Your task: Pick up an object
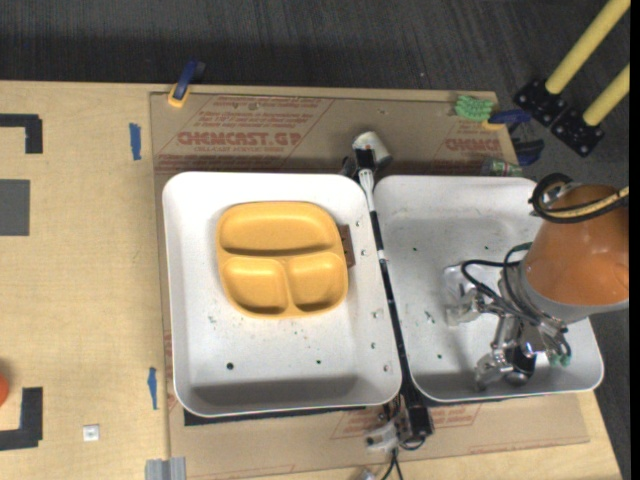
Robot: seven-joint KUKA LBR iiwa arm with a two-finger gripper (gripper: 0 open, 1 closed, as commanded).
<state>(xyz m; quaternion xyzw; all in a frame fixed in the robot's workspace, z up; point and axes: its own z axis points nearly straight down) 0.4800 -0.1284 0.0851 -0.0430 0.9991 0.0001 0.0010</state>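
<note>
Yellow tray (282, 258) in left bin (190, 298)

A divided tray (283, 256) lies in the left bin (200, 368) — the gripper (505, 358) reaches into the right bin (420, 218).

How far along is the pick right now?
Done: the gripper is low in the right bin. In hand: nothing visible between its fingers. Left: the yellow divided tray lies untouched in the left bin, so grasping and lifting an object remain.
</note>
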